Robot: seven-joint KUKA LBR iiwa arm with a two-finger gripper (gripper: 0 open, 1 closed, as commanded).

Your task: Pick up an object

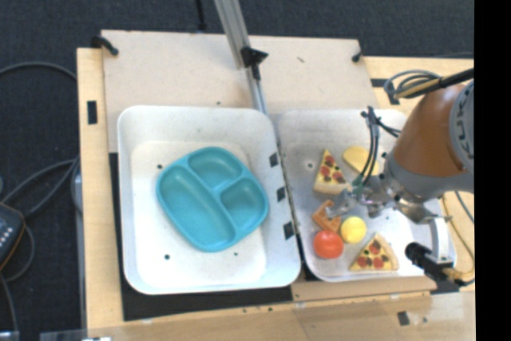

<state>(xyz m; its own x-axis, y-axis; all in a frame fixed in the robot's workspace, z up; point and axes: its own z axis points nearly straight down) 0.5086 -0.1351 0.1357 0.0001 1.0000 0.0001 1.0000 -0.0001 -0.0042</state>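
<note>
Reaching in from the right, arm sits low over the right bin (307,132), orange band above the wrist. Gripper (357,202) hovers just above the yellow ball (353,230); can't tell its state. Same bin: red ball (327,244), two pizza slices (327,171), waffle piece (326,216), yellow block (356,158). Left bin (140,132) holds a teal divided plate (211,197).

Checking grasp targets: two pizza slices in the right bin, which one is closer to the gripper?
The upper pizza slice, beside the yellow wedge. It lies just left of the gripper; the other pizza slice sits farther off at the bin's near edge, past the yellow ball.
</note>
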